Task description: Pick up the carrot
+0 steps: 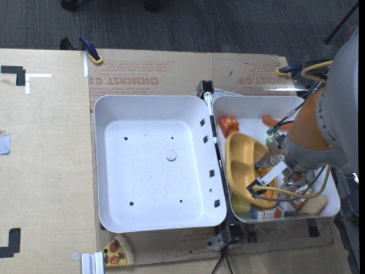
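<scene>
Carrot, slender orange tapered piece (270,120), lies near far wall of right shallow white bin (245,108), beyond jaws, untouched. Jaws low over yellow plastic bowl (242,153), likely mid-approach; open or closed, cannot tell.

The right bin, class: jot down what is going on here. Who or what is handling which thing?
The grey arm reaches in from the right, and its claw hangs low over the right bin, above a yellow bowl. A slim orange piece, likely the carrot, lies near the bin's far wall, apart from the claw. Nothing shows as held.
</scene>
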`<action>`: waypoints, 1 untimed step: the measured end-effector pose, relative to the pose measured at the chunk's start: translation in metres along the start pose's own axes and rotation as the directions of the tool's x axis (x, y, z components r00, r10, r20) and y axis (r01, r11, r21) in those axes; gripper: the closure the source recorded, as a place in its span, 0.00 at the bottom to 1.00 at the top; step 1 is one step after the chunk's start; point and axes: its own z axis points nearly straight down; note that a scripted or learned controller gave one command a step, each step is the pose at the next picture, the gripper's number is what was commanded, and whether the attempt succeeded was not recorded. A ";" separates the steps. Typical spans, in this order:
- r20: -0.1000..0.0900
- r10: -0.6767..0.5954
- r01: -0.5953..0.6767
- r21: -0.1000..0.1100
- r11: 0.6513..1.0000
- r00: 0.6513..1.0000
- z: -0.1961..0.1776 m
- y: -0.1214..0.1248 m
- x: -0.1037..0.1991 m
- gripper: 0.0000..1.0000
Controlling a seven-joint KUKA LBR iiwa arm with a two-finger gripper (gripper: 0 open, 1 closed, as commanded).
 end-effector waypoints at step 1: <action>0.002 -0.001 0.001 -0.002 1.000 1.000 -0.008 0.003 -0.001 1.00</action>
